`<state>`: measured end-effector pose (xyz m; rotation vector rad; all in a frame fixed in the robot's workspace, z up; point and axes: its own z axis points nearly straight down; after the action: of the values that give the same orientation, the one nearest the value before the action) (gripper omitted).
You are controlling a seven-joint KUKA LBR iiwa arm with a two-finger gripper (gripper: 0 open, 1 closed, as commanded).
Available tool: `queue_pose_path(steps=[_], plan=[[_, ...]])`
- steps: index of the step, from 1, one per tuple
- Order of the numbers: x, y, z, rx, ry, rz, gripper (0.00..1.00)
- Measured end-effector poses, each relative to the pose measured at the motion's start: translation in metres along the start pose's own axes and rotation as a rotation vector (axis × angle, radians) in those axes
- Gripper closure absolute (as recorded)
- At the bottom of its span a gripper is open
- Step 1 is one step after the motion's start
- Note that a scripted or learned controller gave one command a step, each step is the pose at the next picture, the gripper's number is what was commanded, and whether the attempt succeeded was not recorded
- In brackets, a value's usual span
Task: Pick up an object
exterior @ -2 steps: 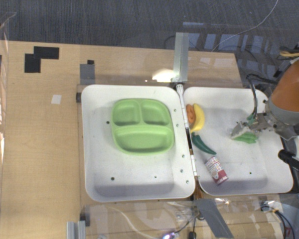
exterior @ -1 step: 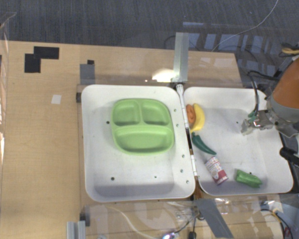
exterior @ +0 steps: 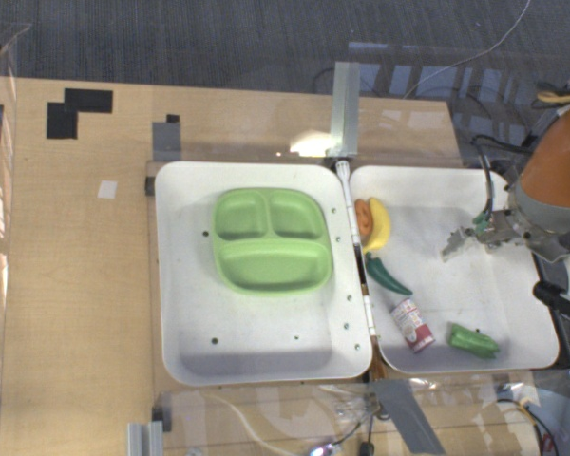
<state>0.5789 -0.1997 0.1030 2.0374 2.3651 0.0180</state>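
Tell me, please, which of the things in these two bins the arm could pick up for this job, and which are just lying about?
Belong to the job:
yellow banana
small orange fruit
dark green pepper
red-and-white bottle
green block-like object
gripper, above the right white bin

Just lying about:
light green divided plastic tray in the left white bin

- Lighting: bright, even, overhead.
- Glare: a white hotspot on the bench [exterior: 312, 145] behind the left bin [exterior: 185, 255]; faint reflections along the view's left edge (a clear panel, apparently).
- Shadows: soft, grey, inside the left bin's near wall.
- Focus: moderately sharp; small details soft.
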Motion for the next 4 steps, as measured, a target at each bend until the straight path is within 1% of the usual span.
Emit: queue_pose_path(steps=[1,2,3,4], plan=[[0.06,-0.082,-0.052,0.019,0.006,0.204,0.0],[0.099,-0.075,-0.008,0.022,0.005,0.326,0.0],[0.075,-0.005,-0.021,0.018,0.005,0.173,0.0],[0.122,-0.027,-0.004,0.021,0.004,0.27,0.0]])
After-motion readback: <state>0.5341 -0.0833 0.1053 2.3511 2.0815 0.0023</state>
